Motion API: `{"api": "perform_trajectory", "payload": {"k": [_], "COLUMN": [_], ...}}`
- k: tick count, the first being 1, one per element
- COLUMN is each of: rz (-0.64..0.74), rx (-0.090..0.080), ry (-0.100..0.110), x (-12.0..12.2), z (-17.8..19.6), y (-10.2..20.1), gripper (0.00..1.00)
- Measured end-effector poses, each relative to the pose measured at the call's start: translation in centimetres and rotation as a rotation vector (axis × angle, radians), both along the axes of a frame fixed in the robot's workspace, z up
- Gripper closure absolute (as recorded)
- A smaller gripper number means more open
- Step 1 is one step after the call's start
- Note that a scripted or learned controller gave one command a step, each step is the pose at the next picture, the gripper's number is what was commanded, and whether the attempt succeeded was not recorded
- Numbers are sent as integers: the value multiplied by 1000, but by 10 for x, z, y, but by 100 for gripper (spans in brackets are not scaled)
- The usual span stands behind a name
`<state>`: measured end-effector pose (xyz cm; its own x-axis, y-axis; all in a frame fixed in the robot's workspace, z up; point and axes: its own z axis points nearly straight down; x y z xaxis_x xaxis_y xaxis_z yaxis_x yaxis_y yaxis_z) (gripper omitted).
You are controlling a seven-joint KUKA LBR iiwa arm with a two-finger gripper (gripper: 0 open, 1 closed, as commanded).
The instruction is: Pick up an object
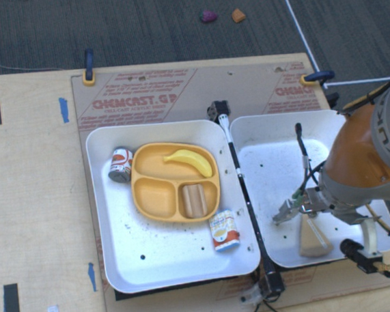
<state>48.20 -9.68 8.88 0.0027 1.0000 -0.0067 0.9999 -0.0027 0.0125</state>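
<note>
While the gripper [283, 214] hangs low over the right bin [263, 152], whether its fingers are apart I cannot tell; a tan wedge [313, 238] lies just beside it.

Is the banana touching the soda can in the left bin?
Apart. The camera view shows the banana inside the yellow tray's top compartment, while the can lies outside the tray's left rim.
</note>
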Motion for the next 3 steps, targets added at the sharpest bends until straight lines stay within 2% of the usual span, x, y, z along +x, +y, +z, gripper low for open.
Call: {"api": "perform_trajectory", "payload": {"k": [3], "rz": [3], "rx": [4], "ry": [1], "x": [0], "z": [0], "y": [-2], "gripper": [0]}}
